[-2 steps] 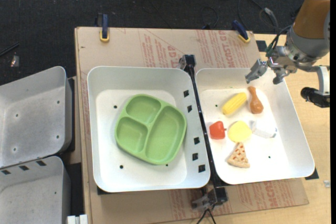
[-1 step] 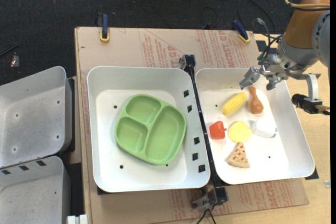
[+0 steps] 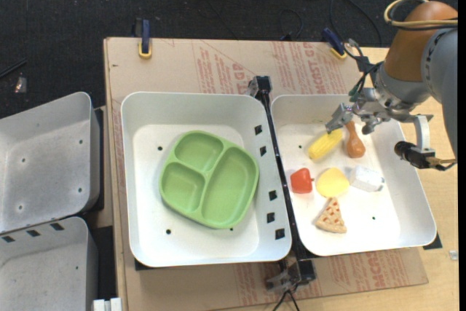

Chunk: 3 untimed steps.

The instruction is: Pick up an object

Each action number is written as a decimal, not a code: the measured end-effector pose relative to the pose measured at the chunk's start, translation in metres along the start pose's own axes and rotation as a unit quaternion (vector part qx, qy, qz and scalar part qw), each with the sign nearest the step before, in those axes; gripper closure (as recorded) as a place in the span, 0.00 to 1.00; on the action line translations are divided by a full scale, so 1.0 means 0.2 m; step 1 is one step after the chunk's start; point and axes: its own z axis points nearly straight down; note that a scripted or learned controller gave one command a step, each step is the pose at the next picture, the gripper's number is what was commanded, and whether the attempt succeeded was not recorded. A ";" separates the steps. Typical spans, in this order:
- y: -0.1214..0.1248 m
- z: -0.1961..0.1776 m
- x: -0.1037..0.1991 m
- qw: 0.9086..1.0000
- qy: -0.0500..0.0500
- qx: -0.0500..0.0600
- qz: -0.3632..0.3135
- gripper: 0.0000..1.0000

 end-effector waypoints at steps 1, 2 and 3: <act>0.00 0.15 0.00 1.000 0.000 0.000 -0.001 0.00; 0.01 0.09 0.00 1.000 -0.001 -0.002 -0.002 1.00; 0.00 -0.17 0.06 1.000 0.000 -0.003 -0.002 1.00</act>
